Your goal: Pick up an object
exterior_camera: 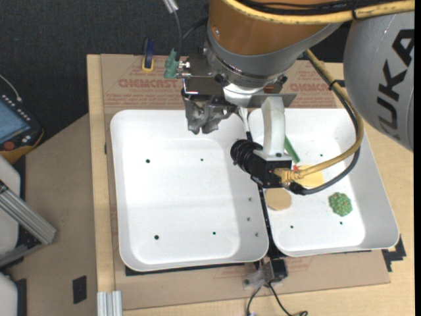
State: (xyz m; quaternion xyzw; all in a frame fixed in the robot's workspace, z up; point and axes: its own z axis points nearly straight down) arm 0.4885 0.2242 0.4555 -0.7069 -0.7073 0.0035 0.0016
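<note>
Cardboard covers the worktop (105, 176) under two white bins. Over the left bin's (131, 196) far edge hangs the gripper (202, 118), its grasp state unreadable. A green object (341, 204) and a tan disc (281, 200) lie in the right bin (368, 222).

Bright, even overhead light; white bins (184, 196) nearly blown out, soft shadows beneath the arm (276, 18), blurred at twelve o'clock.
</note>
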